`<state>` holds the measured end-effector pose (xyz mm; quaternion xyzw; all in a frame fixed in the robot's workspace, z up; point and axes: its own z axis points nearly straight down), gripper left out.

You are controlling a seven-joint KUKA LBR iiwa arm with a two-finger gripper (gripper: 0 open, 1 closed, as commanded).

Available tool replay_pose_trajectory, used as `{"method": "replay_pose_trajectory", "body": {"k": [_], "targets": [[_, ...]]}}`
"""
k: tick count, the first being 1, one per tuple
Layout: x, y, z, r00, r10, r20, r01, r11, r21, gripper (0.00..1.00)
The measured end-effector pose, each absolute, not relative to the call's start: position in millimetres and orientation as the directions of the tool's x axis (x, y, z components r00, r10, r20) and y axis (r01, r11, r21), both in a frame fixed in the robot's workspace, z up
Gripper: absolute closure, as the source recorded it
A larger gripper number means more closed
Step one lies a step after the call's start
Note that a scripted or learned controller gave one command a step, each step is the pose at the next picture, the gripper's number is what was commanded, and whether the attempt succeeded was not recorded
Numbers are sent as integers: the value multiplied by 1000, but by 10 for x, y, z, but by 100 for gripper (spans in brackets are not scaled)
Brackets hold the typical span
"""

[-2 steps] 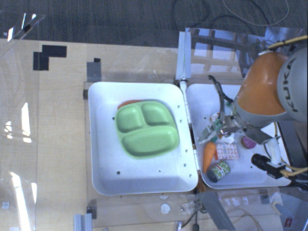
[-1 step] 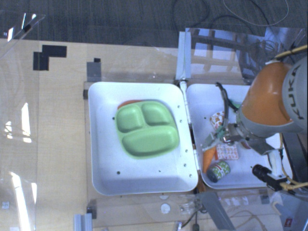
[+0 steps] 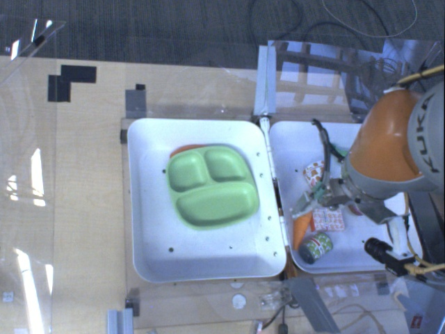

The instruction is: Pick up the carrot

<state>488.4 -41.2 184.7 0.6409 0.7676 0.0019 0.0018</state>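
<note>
Two risks: I judge the crowded items could spoil my grasp, or the carrot (image 3: pixel 301 229) could slip against the bin wall.
Jaws (image 3: pixel 311 202): grip state I cannot tell; nothing visibly held.
Carrot: orange, tapered, at right bin's (image 3: pixel 295 141) left wall near its front corner, touching green can (image 3: pixel 316 247).

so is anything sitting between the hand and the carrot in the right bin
Nothing visible does. The hand hangs in the right bin just above the carrot, with bare bin floor between them. A red-and-white packet and a green can lie right beside the carrot, close enough to crowd a grasp.
</note>
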Motion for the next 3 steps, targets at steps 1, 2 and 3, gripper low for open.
{"method": "replay_pose_trajectory", "body": {"k": [1, 2, 3], "targets": [[4884, -412, 1847, -179, 984, 0, 984, 179, 5, 0], [4884, -412, 1847, -179, 984, 0, 984, 179, 5, 0], [4884, -412, 1847, -179, 984, 0, 984, 179, 5, 0]]}}
